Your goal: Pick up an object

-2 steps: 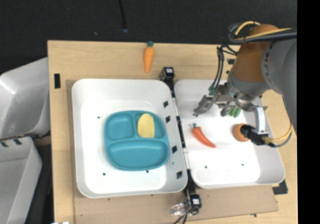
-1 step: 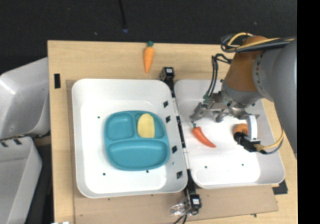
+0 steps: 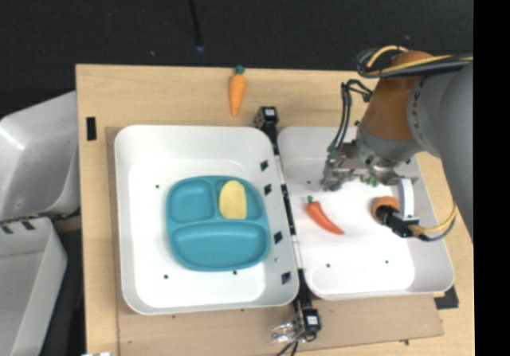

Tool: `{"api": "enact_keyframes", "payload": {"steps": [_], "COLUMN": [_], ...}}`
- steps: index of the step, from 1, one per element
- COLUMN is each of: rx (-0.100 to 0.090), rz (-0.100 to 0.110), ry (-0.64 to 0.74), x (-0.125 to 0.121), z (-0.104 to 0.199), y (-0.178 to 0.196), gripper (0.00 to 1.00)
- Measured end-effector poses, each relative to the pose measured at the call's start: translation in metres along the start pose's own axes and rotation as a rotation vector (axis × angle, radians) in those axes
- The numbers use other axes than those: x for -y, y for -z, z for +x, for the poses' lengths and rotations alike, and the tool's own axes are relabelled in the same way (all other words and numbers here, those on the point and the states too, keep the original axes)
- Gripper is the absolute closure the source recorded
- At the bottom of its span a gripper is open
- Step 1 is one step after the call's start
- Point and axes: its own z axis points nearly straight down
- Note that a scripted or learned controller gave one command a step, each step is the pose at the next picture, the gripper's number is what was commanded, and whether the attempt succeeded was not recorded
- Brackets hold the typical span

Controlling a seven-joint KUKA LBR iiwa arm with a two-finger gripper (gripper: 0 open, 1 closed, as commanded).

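The pincer, grip state unclear, hovers in the right bin above one red pepper.

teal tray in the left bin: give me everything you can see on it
The teal tray is a rounded-rectangle divided plate, plastic by its look, lying flat near the middle of the left bin. Raised ridges split it into three compartments: two smaller ones along the far side and one wide one along the near side. A pale yellow rounded object sits in the far right compartment; the other two hold nothing visible. The tray rests on the bin floor, apart from the walls. The gripper is over the right bin, away from it.
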Motion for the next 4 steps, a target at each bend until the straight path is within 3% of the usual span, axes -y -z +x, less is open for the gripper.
{"api": "enact_keyframes", "payload": {"steps": [2, 3, 4], "rx": [0.000, -0.001, -0.003], "rz": [-0.004, 0.002, 0.000], "ry": [0.008, 0.010, 0.012], "x": [-0.002, -0.003, -0.008], "z": [0.008, 0.008, 0.057], "y": [0.110, 0.111, 0.126], "gripper": [1.00, 1.00, 1.00]}}
